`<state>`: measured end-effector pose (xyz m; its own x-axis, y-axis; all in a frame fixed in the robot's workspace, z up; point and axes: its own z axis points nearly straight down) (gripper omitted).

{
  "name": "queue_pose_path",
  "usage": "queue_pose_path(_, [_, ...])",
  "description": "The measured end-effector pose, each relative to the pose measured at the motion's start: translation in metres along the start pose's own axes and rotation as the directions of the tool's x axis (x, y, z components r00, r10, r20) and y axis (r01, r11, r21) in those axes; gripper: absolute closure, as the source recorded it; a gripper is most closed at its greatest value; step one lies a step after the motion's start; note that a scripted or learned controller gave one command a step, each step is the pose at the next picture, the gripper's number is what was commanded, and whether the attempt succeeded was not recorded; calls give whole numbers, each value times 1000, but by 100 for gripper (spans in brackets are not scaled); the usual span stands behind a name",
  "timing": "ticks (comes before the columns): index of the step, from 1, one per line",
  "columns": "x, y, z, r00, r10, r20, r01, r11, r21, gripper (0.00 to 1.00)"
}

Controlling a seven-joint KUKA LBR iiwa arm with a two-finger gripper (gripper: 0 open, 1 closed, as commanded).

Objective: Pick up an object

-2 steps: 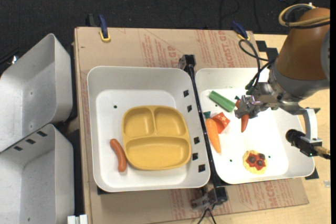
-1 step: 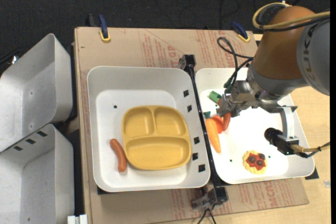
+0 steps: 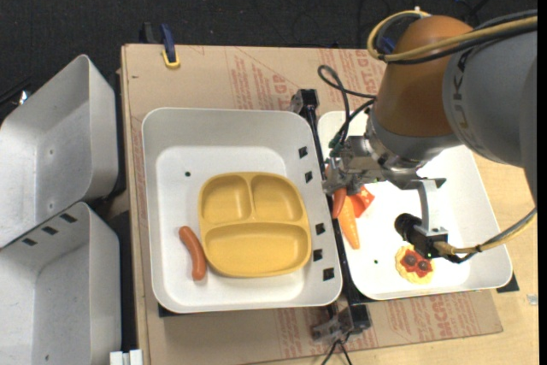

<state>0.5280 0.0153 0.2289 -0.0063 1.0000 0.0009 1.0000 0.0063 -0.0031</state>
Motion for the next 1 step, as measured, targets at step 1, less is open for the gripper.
queue_pose_path(1, [47,0,8,1000,-1,0,1,1000,-1,100])
